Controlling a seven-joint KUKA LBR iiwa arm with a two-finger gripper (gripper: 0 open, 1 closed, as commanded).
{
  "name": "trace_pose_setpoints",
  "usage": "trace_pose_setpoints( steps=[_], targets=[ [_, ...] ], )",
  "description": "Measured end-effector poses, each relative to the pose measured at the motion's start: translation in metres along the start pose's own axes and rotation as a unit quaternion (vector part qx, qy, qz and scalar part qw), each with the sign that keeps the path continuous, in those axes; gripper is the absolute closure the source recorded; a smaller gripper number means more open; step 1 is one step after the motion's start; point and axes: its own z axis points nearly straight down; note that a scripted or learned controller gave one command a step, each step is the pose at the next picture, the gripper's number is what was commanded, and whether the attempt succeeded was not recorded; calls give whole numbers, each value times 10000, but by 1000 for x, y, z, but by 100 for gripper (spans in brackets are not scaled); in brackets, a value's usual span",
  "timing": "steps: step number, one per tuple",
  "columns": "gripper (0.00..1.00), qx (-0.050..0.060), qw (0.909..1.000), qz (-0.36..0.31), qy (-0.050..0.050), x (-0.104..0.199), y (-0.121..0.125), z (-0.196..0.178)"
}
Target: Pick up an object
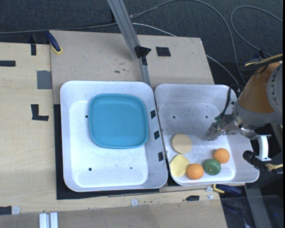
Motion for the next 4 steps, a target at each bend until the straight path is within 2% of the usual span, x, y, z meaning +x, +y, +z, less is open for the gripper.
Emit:
trace_pose_setpoints(
  steps=[1, 2, 3, 4],
  targets=[
    [100, 5, 10000, -1, 7, -3, 4, -42],
    [100, -5, 10000, -2, 5, -4, 1, -104],
    [100, 13, 10000, -2, 10, -3, 1, -122],
    [100, 16, 10000, -23, 17, 52, 2, -128]
  ],
)
